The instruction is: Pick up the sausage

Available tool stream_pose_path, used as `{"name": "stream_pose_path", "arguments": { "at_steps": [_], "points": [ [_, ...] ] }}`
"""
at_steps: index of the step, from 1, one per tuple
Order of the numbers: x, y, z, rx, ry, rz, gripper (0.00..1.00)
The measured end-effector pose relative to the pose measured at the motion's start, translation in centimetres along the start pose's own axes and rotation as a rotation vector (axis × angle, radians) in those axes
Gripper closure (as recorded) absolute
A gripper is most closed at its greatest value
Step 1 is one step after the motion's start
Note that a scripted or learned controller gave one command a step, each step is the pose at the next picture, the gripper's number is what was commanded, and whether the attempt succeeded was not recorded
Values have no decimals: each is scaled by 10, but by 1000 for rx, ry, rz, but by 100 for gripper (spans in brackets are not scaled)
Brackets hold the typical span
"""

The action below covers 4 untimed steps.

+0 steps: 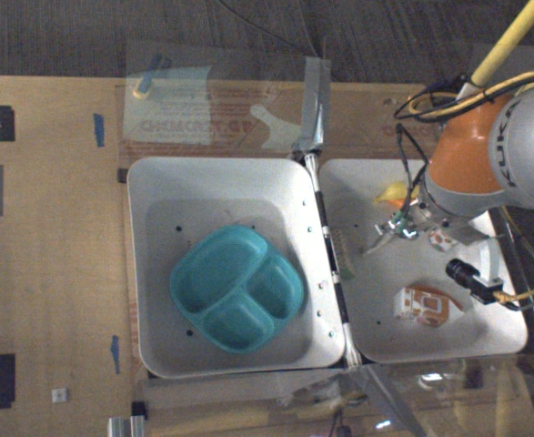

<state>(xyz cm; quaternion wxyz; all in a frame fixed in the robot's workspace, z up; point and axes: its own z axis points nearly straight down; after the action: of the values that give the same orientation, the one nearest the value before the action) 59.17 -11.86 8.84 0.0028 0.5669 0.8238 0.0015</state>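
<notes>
The gripper (401, 228) hangs low in the right bin (376, 330), can't tell its grip. The sausage (427, 304) lies near the front, long axis running left-right, slightly tilted.

Sausage (426, 305), flat brown-orange piece with pale markings, lying on the floor of the right white bin (376, 335), toward its near right part, apart from the bin walls, details too small to tell
</notes>
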Motion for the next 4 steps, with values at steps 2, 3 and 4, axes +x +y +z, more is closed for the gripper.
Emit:
{"name": "stream_pose_path", "arguments": {
  "at_steps": [2,3,4],
  "points": [
    [-11,-18,0,0,0,-78,0],
    [-91,39,3,36,41,-226,0],
    [3,-16,-7,3,2,-205,0]
  ]
}}
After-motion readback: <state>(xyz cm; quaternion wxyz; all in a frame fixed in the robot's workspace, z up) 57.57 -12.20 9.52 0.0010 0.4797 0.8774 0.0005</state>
